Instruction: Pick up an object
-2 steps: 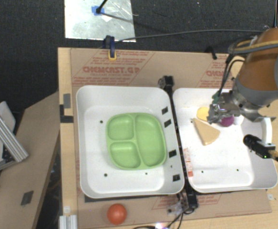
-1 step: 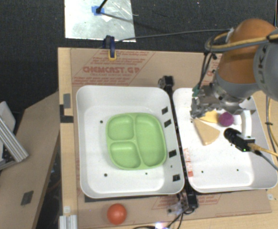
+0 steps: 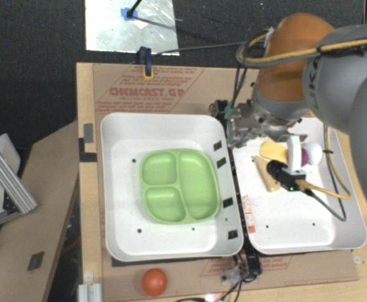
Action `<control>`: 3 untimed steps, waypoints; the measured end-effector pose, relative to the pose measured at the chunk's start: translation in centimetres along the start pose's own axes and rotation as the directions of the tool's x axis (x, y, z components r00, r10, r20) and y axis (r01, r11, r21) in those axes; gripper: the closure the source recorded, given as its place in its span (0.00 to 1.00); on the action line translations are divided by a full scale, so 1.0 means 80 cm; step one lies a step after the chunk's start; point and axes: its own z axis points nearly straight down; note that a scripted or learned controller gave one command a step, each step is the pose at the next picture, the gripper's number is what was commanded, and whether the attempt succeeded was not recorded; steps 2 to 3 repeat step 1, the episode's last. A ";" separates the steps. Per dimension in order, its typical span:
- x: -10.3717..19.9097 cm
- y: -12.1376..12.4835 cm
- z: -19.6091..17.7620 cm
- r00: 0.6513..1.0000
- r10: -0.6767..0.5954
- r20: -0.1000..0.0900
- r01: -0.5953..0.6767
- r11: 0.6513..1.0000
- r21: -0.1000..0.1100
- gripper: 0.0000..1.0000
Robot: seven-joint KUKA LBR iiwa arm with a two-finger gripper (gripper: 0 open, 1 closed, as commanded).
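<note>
Camera view, looking down at a slant on a counter [image 3: 45, 168] with two shallow white bins side by side on a sheet of printed cardboard [image 3: 158, 87].

A pale green plate [image 3: 180, 184] with three compartments lies flat in the middle of the left bin [image 3: 117, 168]. It is the only thing in that bin.

The right bin [image 3: 296, 228] sits just to the right of the green plate's bin, and their rims touch. The grey arm [image 3: 347, 80], with its orange band, comes in from the right of the plate. It hangs over the far half of this bin.

The claw [image 3: 265, 131] is low over the bin, to the right of the plate and a little farther back. The wrist hides most of it, so it cannot be told whether it is wide or narrow, or whether it holds anything.

Three small things lie close together just beneath it, all to the right of the plate:
- a yellow piece [image 3: 272, 150]
- a pink and white object [image 3: 310, 154], farther right
- a flat tan piece [image 3: 268, 176], just in front of the yellow one

An orange ball [image 3: 153, 281] rests on the cardboard in front of the plate, outside the bins. Well behind the plate, a blue clamp [image 3: 145, 58] grips the cardboard's far edge. A silvery sheet [image 3: 129, 17] lies beyond the clamp.
</note>
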 end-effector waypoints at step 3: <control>0.061 0.007 0.001 1.000 0.001 0.000 -0.001 1.000 0.001 1.00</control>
